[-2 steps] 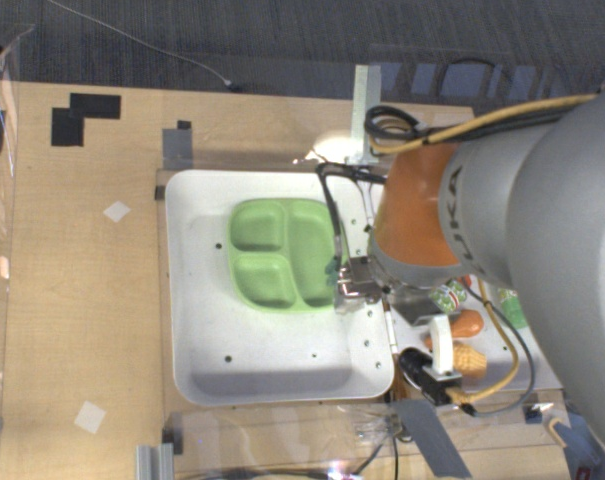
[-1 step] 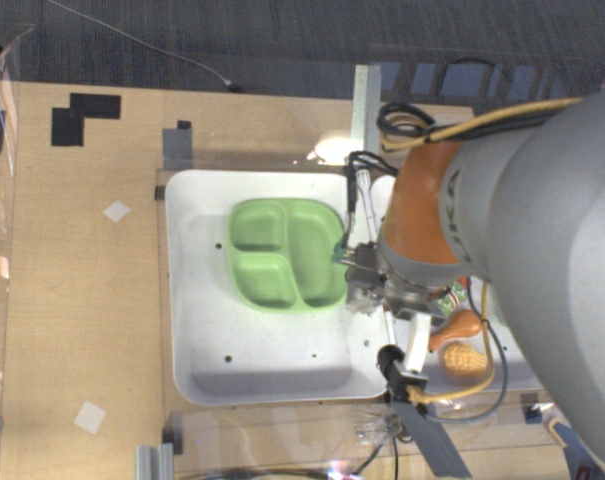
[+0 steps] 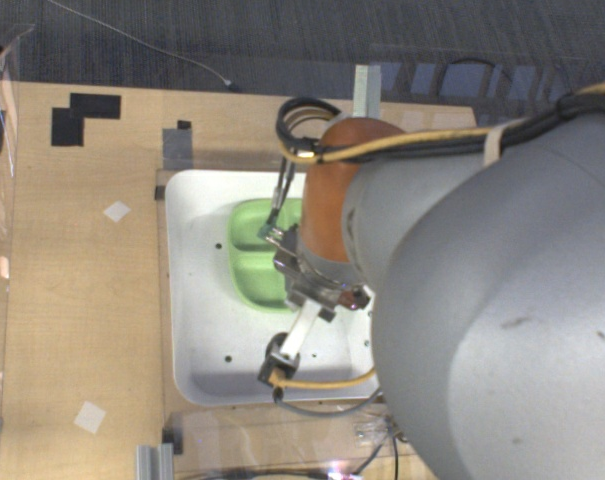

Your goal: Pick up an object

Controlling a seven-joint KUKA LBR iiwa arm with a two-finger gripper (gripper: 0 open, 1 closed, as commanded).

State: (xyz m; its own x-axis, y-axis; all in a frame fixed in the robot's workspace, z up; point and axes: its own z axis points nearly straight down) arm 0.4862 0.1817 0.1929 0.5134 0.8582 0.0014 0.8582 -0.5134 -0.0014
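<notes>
A light green moulded piece (image 3: 254, 250) with two shallow hollows lies in the middle of the left white bin (image 3: 197, 298). My gripper (image 3: 300, 276) is down in that bin at the green piece's right edge, right over or against it. The orange wrist band and grey arm body cover the gripper from above. The right side of the green piece is hidden under the wrist.
The big grey arm blocks the whole right half of the view, including the second bin. Black tape marks (image 3: 82, 118) sit on the wooden bench at the back left. A grey bracket (image 3: 178, 146) stands at the bin's far corner. A clear wall (image 3: 2, 218) runs along the left.
</notes>
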